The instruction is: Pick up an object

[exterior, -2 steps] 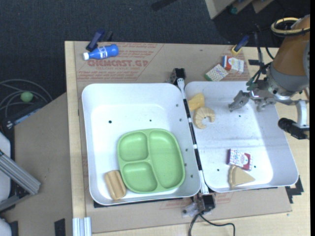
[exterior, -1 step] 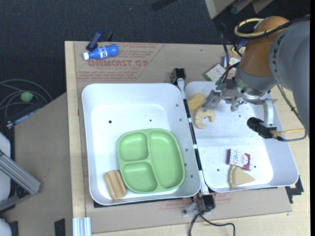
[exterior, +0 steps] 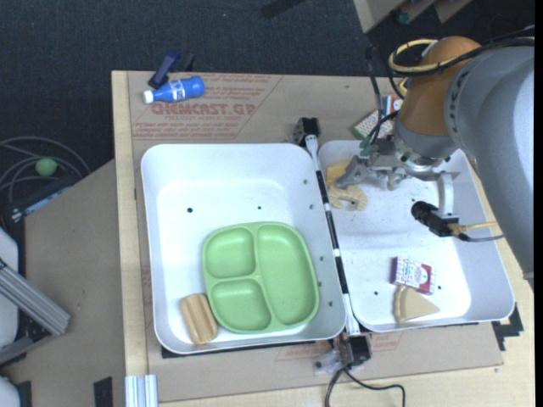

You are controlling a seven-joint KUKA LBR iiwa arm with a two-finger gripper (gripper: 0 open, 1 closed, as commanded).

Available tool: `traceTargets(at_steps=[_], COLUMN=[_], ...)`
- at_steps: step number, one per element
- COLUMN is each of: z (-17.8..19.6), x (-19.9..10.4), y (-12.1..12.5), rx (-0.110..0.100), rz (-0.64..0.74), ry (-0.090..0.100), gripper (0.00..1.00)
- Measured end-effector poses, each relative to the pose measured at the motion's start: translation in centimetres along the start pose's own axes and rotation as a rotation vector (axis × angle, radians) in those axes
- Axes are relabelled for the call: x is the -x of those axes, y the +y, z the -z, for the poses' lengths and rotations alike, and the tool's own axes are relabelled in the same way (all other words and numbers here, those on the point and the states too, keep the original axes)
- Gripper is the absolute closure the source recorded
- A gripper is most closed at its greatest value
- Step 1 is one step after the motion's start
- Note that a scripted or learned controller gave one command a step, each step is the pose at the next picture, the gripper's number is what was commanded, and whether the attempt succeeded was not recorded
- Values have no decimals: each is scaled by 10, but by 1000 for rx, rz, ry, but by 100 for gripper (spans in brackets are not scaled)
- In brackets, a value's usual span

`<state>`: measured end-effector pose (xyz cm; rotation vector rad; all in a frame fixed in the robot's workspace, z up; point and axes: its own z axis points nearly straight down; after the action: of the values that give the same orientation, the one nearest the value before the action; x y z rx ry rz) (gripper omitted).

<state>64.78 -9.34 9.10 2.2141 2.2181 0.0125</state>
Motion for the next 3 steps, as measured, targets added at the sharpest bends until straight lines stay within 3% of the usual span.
traceTargets(at_steps=[1,3], z=[-6,-6], x=[4,5], y=[19,19], rx=[-8,-10], rz=[0,-1], ry=[-1,-1], gripper=[0,0])
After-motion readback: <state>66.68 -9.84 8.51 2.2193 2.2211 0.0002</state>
